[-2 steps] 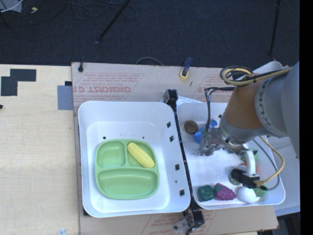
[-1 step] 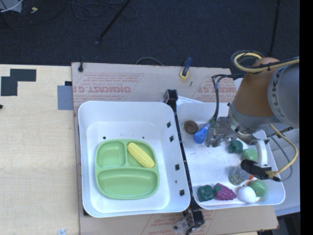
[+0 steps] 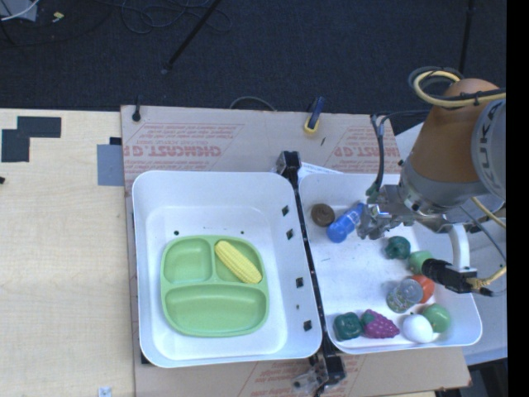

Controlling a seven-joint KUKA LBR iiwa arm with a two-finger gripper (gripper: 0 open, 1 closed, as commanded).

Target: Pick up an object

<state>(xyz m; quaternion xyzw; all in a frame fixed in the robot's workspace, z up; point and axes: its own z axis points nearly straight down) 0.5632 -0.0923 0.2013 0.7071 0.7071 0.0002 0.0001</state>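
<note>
Hovering over the upper part of the right bin (image 3: 471,325), the end effector (image 3: 374,219) sits just right of a small blue bottle (image 3: 343,224), and the grey hardware is too cluttered to show whether it is released or clenched; I cannot tell, and nothing is visibly held in it.

That bottle looks like the nearest candidate for the pick. It lies tilted on the bin floor, its pale cap end pointing up and right toward the end effector, seemingly touching or almost touching it. I judge it light, stiff plastic with a smooth rounded body, so it may roll or squirt out of a pinch; a grip across the middle of the body, square to its long axis, seems safest.

Just left of the bottle lies a brown disc (image 3: 322,214), flat and probably hard to get under. Right of the end effector sits a dark green lump (image 3: 397,247), and lower in the bin a cluster gathers: a silvery can (image 3: 404,294), purple grapes (image 3: 380,325), a white egg (image 3: 418,328) and a green vegetable (image 3: 348,325), all likely light toy pieces.

In the left bin (image 3: 153,197), well apart, a green divided tray (image 3: 211,308) carries a yellow corn cob (image 3: 239,262).
</note>
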